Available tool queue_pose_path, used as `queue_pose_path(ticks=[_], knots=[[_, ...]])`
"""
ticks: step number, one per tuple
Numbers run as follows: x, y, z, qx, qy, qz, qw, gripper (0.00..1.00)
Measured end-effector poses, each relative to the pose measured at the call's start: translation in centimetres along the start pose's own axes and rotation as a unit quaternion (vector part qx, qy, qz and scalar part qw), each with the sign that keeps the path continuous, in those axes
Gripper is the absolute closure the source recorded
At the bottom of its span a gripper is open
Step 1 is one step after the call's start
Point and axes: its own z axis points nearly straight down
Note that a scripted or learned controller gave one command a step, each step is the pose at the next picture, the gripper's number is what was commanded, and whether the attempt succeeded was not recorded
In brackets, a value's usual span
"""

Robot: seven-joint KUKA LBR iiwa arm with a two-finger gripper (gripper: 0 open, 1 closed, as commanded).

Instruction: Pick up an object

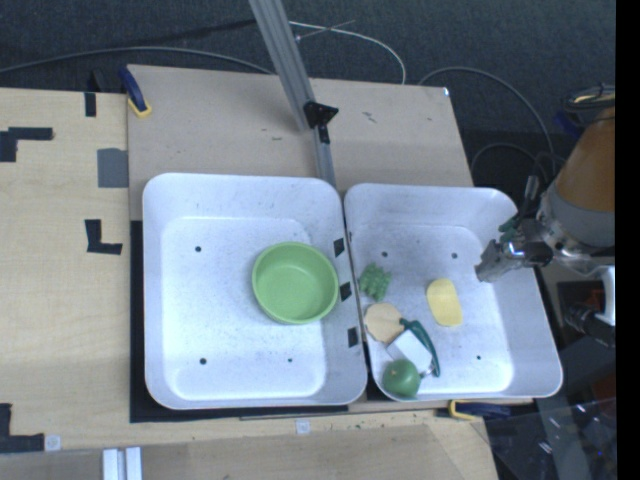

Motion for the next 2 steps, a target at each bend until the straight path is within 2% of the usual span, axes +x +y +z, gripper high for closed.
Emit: queue_pose_path(ticks=[1,2], knots=[[0.0,0.2,-5.2,0.000,0.000,0.000,1.0000,1.00],[5.6,2.2,-3.9,0.003,0.002,-0.003,1.0000,1.00]])
